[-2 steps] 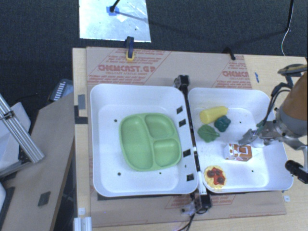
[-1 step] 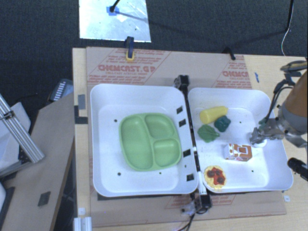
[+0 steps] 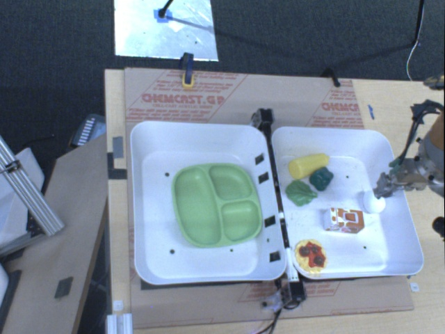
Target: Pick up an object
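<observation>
A: Where is the small white egg-shaped object [image 3: 375, 204]?

B: Near the right wall of the right white bin [image 3: 407, 256], touching the gripper [image 3: 384, 188]. Open or closed, I cannot tell.

A: How will it handle?

B: Probably light, hard, smooth and slippery. I would take it across its middle, gently.

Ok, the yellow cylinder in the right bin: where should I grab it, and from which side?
Take the yellow cylinder across its middle, coming straight down. It lies on its side, long axis left-right, so the narrow width likely suits the claw. The dark green piece crowds its near right end.
</observation>
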Controlling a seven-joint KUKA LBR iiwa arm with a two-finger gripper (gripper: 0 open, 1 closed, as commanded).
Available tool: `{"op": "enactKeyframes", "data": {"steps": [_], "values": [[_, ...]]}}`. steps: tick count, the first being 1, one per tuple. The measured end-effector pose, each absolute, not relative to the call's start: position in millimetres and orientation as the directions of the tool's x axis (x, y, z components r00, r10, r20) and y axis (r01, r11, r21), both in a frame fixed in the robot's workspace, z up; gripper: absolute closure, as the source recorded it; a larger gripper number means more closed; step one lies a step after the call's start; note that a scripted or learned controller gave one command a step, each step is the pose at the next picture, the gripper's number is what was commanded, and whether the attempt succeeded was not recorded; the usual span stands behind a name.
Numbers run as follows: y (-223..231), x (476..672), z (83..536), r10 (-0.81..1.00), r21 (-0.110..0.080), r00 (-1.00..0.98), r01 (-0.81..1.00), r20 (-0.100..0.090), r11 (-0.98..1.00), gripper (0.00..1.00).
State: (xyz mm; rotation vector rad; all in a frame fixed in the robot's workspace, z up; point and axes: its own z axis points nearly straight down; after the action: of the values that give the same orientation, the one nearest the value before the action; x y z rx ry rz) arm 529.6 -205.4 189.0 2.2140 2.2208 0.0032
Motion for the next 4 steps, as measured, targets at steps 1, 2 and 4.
{"op": "enactKeyframes", "data": {"steps": [1,2,4], "values": [[-198,537.5,240,1.000,0.007,-0.005,1.000,-0.003,0.005,1.00],[-198,538.7,272,1.000,0.005,-0.005,1.000,-0.002,0.005,1.00],[-80,560.3,267,1.000,0.002,-0.011,1.000,0.001,0.011,1.00]]}}
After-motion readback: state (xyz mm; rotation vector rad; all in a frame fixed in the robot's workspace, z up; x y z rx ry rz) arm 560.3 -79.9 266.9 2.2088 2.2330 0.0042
